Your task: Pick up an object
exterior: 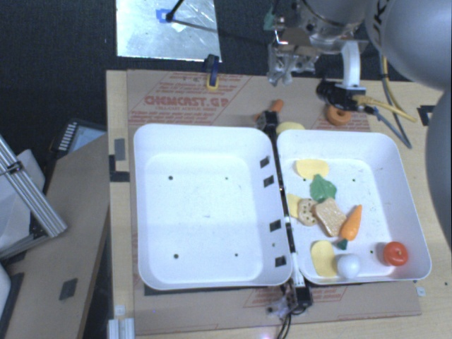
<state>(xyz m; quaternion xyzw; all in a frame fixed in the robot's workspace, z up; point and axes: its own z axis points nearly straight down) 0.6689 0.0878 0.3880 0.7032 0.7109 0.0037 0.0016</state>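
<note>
Two bins [205, 136] | pincer [284, 66] above far rim, grip unreadable | carrot [352, 222] tip hides behind cracker [329, 217]

brown board [183, 94] under the two bins, a shiny foil sheet [166, 18] up top, a yellow clamp [212, 73], silver rail [25, 196] far left

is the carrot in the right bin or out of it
In. The carrot lies inside the right bin, beside the cracker.
</note>
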